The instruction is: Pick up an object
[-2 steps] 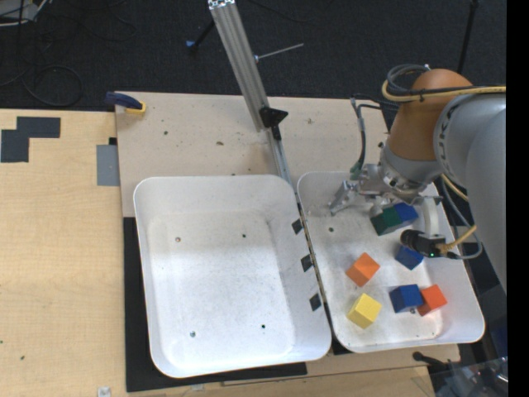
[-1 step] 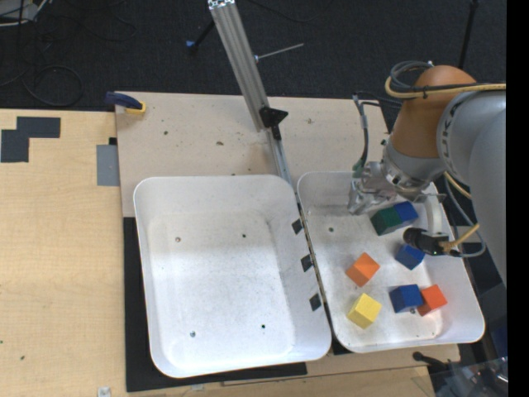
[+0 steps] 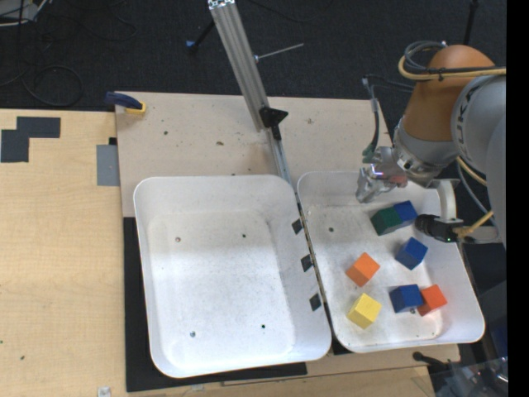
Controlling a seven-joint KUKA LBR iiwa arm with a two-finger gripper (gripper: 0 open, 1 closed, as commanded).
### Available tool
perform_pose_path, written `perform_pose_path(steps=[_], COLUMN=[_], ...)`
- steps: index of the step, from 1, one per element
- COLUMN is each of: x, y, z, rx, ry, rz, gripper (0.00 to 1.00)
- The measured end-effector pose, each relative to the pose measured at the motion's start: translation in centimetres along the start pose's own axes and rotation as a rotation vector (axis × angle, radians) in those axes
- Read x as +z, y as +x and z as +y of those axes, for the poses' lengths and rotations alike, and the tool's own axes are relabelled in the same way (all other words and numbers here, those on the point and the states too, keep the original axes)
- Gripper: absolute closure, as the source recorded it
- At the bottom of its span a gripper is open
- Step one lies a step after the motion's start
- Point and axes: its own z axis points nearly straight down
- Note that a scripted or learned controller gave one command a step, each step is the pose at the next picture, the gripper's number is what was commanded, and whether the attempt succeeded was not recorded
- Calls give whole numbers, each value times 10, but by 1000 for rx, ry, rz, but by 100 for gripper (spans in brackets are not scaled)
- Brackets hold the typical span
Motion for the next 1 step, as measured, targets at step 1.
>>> perform_pose_path(steps=[1], x=[-45], y=[-6], z=[3], rx=[1], ry=[-1], rz=[-1], gripper=[100])
